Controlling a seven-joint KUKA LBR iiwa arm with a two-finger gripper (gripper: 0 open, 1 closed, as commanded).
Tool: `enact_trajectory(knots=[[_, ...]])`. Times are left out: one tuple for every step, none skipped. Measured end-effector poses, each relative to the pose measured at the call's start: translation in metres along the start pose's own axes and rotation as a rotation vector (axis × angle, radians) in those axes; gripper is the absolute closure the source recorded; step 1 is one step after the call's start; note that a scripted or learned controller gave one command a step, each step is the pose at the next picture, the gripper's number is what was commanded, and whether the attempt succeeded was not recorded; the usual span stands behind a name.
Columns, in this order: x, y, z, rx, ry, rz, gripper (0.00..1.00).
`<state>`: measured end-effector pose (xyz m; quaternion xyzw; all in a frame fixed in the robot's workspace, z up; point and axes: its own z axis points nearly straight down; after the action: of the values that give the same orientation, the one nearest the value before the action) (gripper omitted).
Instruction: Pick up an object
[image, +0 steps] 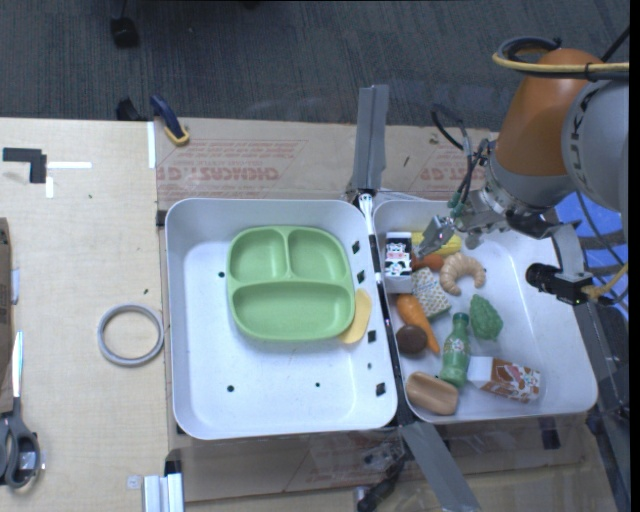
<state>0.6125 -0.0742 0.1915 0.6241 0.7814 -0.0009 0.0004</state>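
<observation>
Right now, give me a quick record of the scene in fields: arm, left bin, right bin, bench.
arm: gripper low over the back of the right bin, by the yellow item
left bin: green divided plate, yellow piece at its right edge
right bin: croissant, carrot, green bottle, green lump, bread roll, red packet
bench: tape ring, scissors

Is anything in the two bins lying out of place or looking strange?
One thing stands out: a yellow banana-like piece in the left bin is wedged beside the green divided plate, partly under its right rim. The toy food in the right bin lies jumbled together.
</observation>
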Motion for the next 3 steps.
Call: enact_trajectory(knots=[[-0.003,-0.094,0.089,0.002,0.002,-0.016,0.00],[-0.004,-0.094,0.080,0.002,0.002,-0.013,1.00],[0.007,-0.032,0.000,0.002,0.000,0.458,1.00]])
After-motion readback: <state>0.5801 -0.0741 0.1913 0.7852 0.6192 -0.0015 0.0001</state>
